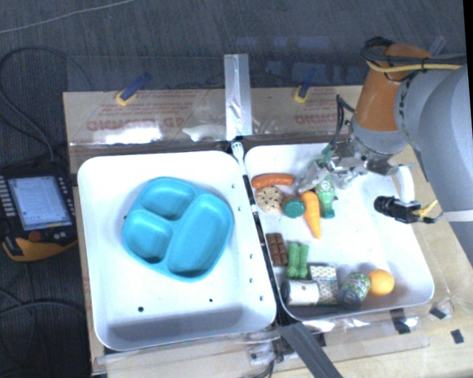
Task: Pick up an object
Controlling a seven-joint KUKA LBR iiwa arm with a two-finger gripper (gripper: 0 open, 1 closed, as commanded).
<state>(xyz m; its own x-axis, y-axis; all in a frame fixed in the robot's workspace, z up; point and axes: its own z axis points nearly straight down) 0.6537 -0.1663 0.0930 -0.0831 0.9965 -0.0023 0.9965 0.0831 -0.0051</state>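
My gripper (323, 174) hangs low over the back of the right bin (404, 244), at the end of the grey arm with its orange band (379, 99). Right under it lie an orange carrot (312, 212) and a small green bottle (328, 199). Just to the left are a sausage (272, 180), a round cookie (268, 196) and a teal ball (293, 208). I see nothing lifted off the bin floor.
The right bin's front holds a chocolate bar (276, 249), a green block (297, 260), a white box (305, 291), a dark ball (355, 288) and an orange (381, 282). A blue three-part dish (177, 226) lies in the left bin (116, 316). A pendant (32, 207) sits at the far left.
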